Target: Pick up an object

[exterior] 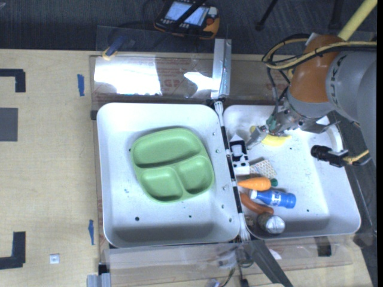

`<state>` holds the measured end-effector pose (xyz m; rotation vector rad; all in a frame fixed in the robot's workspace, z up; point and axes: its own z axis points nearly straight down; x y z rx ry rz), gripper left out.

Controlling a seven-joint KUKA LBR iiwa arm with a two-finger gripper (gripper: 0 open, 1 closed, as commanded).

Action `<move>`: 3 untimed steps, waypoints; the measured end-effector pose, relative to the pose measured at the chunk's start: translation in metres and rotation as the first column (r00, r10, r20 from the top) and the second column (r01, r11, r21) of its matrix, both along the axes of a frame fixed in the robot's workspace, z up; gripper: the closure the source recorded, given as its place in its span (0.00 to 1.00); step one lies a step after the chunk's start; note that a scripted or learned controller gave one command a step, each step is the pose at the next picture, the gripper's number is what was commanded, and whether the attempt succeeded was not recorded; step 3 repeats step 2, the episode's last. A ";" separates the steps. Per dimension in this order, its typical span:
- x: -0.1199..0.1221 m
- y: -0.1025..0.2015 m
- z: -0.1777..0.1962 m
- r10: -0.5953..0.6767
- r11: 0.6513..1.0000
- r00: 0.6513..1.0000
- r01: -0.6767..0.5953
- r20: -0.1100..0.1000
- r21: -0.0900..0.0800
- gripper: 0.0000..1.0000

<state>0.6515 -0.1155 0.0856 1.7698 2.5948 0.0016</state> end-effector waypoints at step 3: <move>-0.032 0.029 0.099 0.119 0.993 0.993 -0.119 0.000 0.000 1.00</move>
